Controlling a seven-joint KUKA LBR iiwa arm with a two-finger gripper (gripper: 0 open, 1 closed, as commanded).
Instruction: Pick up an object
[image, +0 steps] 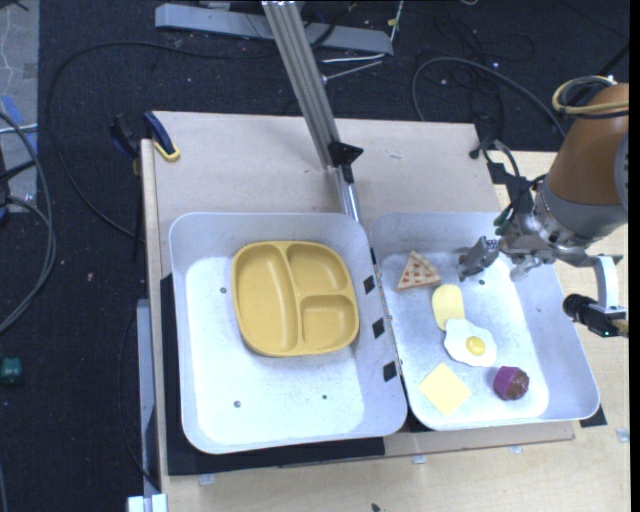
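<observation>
Taking the right bin (560, 330) as my landmark, I start at its near edge: a yellow cheese square (444, 388) lies flat by the near-left corner, and just to its right, close against the near rim, sits a small purple fruit (511, 382). A little farther in, near the bin's middle, is a fried egg (471, 345) with its yolk up, and touching its far side a pale yellow oval piece (448, 305). Farther still, toward the bin's far-left corner, rests a waffle wedge (417, 271), tilted with its point toward the far rim. My gripper (478, 258) hangs over the far part of the bin, just to the right of the waffle and beyond the oval piece; nothing sits between its fingers, and I cannot tell from this slant how wide they stand. Left of the right bin, the second bin (200, 400) carries a yellow divided tray (296, 298), which I judge is not my concern here. I take it I am at the approach step, with no object picked yet. The next move, as I judge it, calls for choosing one target, most likely the waffle or the oval piece since they lie nearest, centring over it, and descending squarely so the fingers straddle it without nudging the egg alongside.
</observation>
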